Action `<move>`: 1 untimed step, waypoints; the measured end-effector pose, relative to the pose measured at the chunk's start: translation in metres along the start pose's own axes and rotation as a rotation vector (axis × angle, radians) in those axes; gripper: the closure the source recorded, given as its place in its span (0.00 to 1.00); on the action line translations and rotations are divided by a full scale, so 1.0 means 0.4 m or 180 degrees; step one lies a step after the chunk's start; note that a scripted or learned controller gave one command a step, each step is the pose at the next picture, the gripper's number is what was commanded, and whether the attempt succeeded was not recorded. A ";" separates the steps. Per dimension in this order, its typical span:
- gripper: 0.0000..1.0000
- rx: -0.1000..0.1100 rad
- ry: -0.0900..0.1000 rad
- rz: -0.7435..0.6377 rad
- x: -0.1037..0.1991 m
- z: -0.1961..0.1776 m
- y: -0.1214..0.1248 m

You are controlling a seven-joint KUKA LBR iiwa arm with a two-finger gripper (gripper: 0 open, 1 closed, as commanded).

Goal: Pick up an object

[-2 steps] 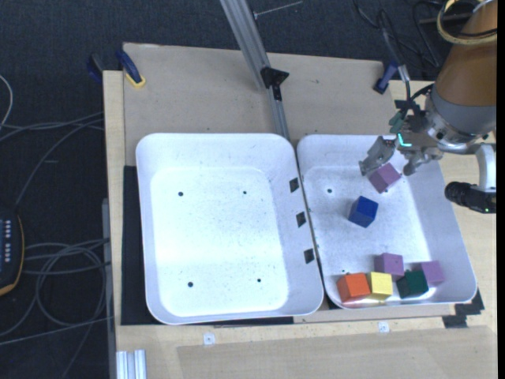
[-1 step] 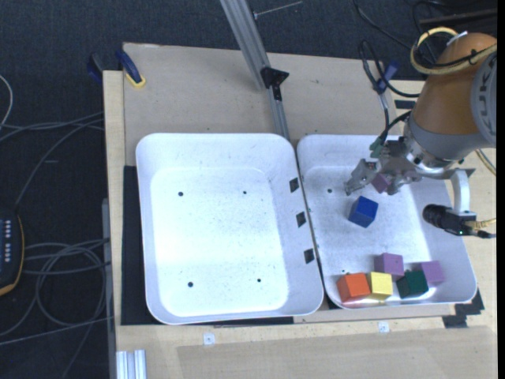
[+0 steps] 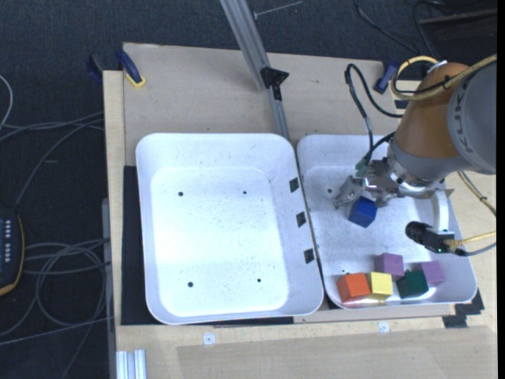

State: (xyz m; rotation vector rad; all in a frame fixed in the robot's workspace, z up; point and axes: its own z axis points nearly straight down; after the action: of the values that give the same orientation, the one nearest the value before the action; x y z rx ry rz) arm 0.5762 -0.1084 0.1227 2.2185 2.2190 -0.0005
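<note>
One blue cube (image 3: 363, 212) sits clamped between the fingers of the gripper (image 3: 360, 198), over the middle of the right bin (image 3: 316, 181). Five other blocks (image 3: 390, 279) cluster along that bin's near edge.

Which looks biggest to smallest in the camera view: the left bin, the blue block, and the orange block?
1. Left bin, by far.
2. Blue block and orange block look alike; the blue sits partly under the pincer, so no ranking.

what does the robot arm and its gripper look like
The arm is a thick grey tube with a rounded orange band above the wrist. Black and yellow cables loop over it. The gripper is small, grey metal, with two fingers.
</note>
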 end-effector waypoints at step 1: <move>0.00 -0.0054 -0.0021 0.0007 -0.012 0.032 0.016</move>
State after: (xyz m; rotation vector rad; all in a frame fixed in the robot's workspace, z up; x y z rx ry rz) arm 0.5827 -0.1131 0.1101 2.2090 2.2049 0.0109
